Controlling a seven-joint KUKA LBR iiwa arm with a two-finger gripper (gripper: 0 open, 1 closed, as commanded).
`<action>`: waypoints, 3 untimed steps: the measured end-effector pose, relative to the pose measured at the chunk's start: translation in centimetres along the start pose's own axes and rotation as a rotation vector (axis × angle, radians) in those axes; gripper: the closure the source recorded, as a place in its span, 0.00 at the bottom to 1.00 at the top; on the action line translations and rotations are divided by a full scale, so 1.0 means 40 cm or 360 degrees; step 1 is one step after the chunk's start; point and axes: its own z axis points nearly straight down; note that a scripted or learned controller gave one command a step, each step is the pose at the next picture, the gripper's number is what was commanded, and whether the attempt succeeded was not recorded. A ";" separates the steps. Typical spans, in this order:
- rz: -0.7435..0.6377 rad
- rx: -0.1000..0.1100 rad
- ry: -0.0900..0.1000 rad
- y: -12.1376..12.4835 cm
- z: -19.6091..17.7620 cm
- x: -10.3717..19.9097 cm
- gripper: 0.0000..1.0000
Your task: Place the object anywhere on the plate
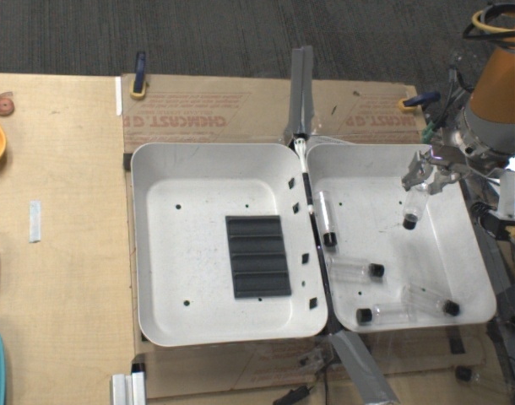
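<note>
Item: clear tube with black cap (412, 209), hanging upright, clamped between the fingers of the gripper (423, 178) above the right bin (485, 285). Destination: dark ribbed plate (257, 256), far left of gripper and lower. Step, as judged: carry. Next: traverse left, lower, release.

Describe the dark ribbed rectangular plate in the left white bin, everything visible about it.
The dark ribbed rectangular plate is a black or charcoal slab, longer than wide, crossed by grooves that split it into four bands. It lies flat on the floor of the left white bin, near the middle, slightly towards the right wall, touching only the floor.
</note>
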 end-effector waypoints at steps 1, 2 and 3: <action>0.0005 -0.0002 0.0001 0.122 0.313 0.163 1.00; -0.0030 -0.0001 0.0000 0.116 0.064 0.303 1.00; 0.0157 -0.0001 -0.0001 0.105 0.064 0.470 1.00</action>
